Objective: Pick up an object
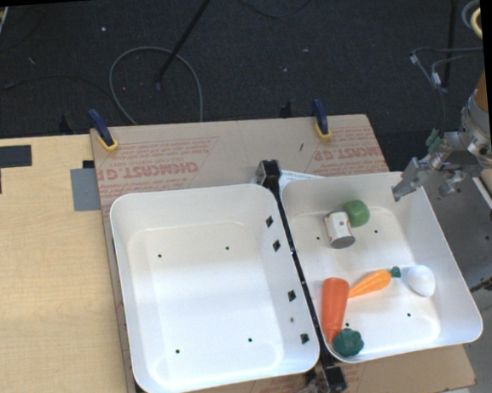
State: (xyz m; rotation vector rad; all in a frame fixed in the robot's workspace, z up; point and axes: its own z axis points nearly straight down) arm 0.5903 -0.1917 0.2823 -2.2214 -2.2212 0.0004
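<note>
The right bin [444,255] holds several objects. A small white and grey cylinder [340,228] lies beside a green ball [356,212] near the bin's far side. A small orange carrot [370,284] points at a white egg-shaped object [420,280]. A larger red-orange carrot [334,305] with a green top [348,342] lies along the divider. My gripper [417,176] hangs over the right bin's far right rim, above and to the right of the green ball, with nothing visibly in it.
The left bin [134,287] sits beside the right one on a cardboard sheet [225,150] held by two clamps. A wooden bench top [41,295] extends to the left. Cables lie on the dark floor behind.
</note>
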